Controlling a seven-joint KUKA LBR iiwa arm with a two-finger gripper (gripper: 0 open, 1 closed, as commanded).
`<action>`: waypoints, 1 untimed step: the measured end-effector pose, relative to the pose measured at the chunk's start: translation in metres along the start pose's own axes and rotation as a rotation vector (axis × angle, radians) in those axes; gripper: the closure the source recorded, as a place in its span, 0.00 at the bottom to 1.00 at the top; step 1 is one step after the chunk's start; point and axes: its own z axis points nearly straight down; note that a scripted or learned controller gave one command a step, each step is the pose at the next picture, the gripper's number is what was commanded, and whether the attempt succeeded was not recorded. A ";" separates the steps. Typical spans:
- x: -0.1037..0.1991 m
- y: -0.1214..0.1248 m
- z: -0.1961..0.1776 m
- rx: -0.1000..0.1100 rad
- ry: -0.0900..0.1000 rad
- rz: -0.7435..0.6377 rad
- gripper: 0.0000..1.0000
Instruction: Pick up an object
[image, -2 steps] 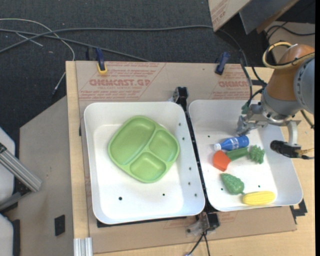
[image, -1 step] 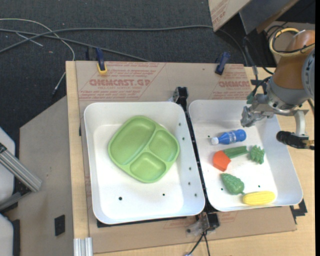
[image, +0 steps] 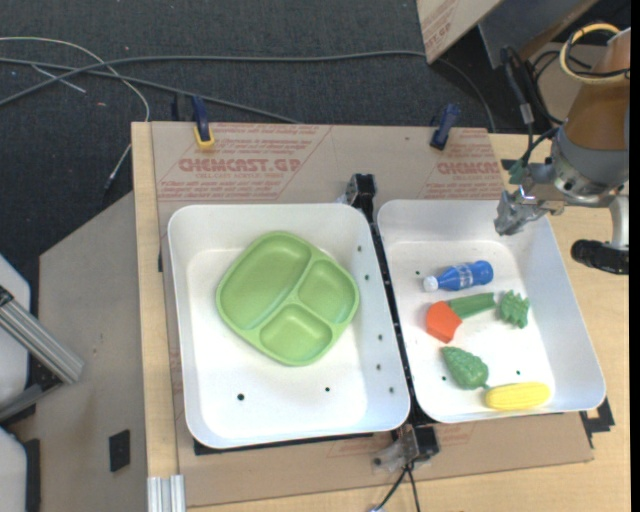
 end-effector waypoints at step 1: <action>0.000 0.002 -0.055 -0.001 0.000 0.000 1.00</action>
